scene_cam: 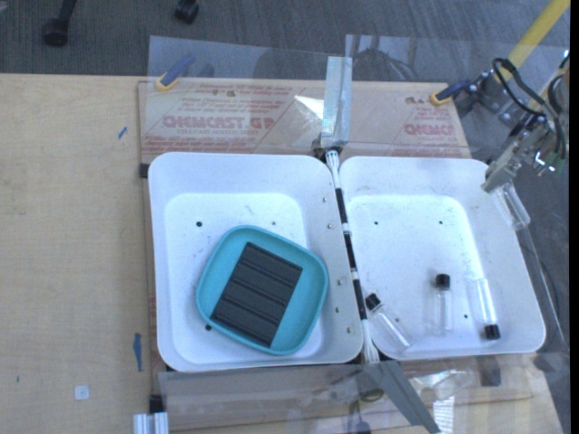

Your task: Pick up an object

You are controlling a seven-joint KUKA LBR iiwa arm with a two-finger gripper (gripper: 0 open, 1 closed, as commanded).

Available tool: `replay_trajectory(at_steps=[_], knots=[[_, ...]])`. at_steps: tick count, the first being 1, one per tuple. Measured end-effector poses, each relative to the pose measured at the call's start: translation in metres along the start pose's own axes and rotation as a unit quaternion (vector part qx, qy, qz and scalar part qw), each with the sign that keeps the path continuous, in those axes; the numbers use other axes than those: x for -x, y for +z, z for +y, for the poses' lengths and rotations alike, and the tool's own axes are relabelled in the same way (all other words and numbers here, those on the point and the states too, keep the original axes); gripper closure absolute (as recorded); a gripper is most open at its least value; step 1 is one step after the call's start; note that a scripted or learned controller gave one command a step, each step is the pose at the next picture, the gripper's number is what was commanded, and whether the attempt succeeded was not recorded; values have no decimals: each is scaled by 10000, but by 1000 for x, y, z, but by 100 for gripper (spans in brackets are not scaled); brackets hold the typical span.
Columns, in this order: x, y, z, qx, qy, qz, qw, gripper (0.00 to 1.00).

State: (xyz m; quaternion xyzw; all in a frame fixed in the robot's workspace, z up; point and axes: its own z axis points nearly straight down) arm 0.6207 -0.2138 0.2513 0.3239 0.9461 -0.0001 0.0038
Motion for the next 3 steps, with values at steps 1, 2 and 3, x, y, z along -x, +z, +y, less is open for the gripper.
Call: replay_trajectory(at_steps=[1,2,3], knots=[[24,76,12,16,-2149,21,9766,100],[24,8,6,9,-1869,-10,9824,100],[9,81,0,28,-3129,24,9498,100]])
